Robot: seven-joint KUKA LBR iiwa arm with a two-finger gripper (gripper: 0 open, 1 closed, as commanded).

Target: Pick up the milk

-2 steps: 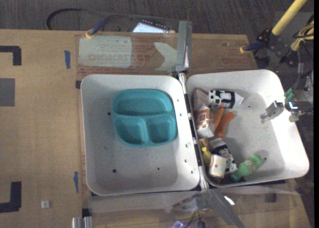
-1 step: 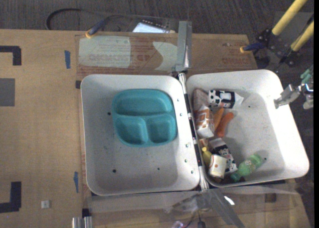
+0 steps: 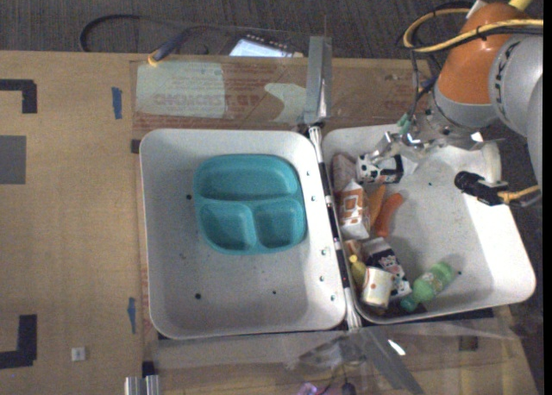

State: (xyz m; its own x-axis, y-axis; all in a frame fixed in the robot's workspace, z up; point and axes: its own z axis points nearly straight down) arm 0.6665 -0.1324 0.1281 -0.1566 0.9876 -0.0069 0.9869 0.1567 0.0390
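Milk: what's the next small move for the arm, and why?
Probably a short straight lift. The tool sits at the black-and-white milk carton near the back of the right bin, but whether it grips is unclear. Raising slightly would test the hold and clear the orange carton and carrot beside it.

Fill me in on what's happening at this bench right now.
The grey arm reaches in from the right, its gripper down in the right bin beside a black-and-white milk carton. More toy food is piled along that bin's left wall, including a green bottle. The left bin holds a teal divided tray.
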